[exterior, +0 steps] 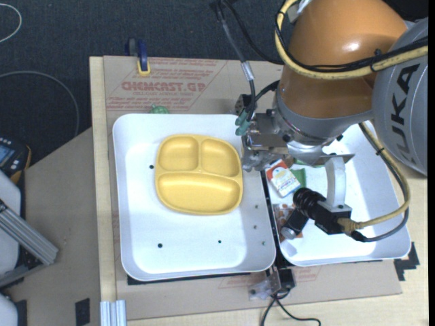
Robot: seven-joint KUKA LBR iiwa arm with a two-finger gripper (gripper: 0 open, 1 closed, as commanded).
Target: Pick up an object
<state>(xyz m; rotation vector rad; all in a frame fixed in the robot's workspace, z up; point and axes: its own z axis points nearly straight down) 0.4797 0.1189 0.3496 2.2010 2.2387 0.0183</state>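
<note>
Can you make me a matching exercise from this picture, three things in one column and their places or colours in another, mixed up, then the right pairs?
Things:
1. divided plate
2. small packet
3. clamp

Descriptions:
A. red, white and green, in the right bin, under the arm
B. yellow, in the left bin
C. blue and yellow, on the board's far edge, outside the bins

Pairs: 1-B, 2-A, 3-C

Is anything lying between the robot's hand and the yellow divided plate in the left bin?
Nothing visible does. The yellow plate lies alone in the left bin, its top uncovered. The arm's wrist hangs over the right bin, hiding the end effector itself.
</note>
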